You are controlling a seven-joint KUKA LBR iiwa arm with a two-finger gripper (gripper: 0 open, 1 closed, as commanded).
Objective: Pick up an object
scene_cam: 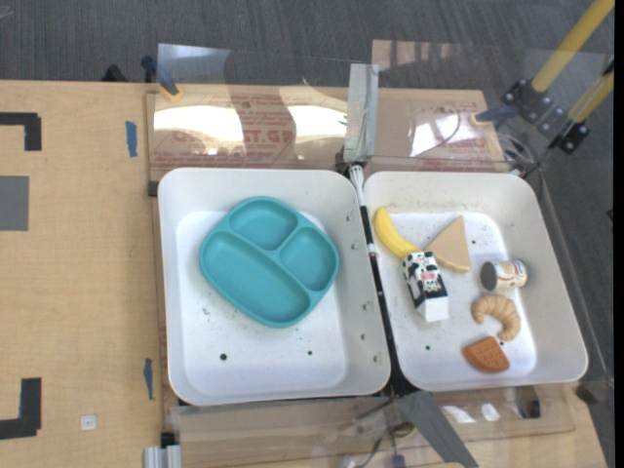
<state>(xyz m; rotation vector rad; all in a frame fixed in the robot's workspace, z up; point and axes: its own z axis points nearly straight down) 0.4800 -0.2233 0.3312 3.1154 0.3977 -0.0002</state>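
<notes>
The right bin (561, 320) holds several small objects. A yellow banana (392, 234) lies at its upper left, beside a tan wedge-shaped slice (452, 247). Below them lies a black-and-white milk carton (425, 284). A small can (502, 275) rests on its side at the right. Under it sits a croissant (498, 315), and an orange-brown biscuit-like piece (485, 356) lies near the front wall.
The left bin (185, 359) holds a teal divided plate (269, 259) with three compartments. A raised divider (370, 271) separates the two bins. Clear plastic panels (292, 120) stand behind the bins. A yellow-and-black stand (556, 76) rises at the upper right.
</notes>
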